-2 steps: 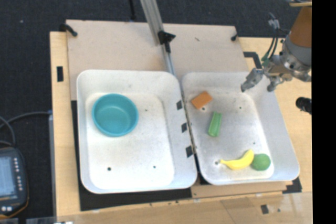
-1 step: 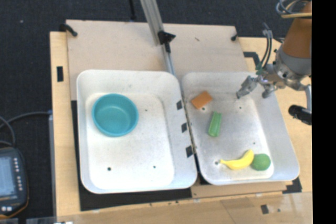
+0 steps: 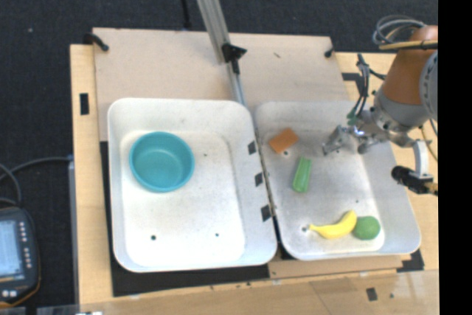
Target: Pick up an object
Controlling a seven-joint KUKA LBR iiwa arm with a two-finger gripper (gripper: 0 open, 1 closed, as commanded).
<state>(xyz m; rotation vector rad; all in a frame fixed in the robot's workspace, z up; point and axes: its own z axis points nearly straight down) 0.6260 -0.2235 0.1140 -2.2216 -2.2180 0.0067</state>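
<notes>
The arm (image 3: 404, 85) reaches in from the right, its orange band above the right bin (image 3: 391, 232). The tool (image 3: 346, 138) hangs over the upper part of that bin, near its right half. Its fingers look spread apart, one pointing left toward the bin's middle and the other nearer the wrist — nothing sits between them.

Four things lie in the right bin. An orange block (image 3: 283, 140) rests near the upper left, close to the dividing edge. Just below and right of it lies a green cylinder (image 3: 301, 175), tilted slightly. At the bottom, a banana (image 3: 333, 226) curves along the lower rim, its right end touching a green ball (image 3: 366, 228). All are apart from the tool; the block and cylinder lie nearest, to its left.

The left bin (image 3: 214, 232) holds a teal bowl (image 3: 162, 161), upright, in its upper left part. Both bins sit on the worktop (image 3: 162, 63).
</notes>
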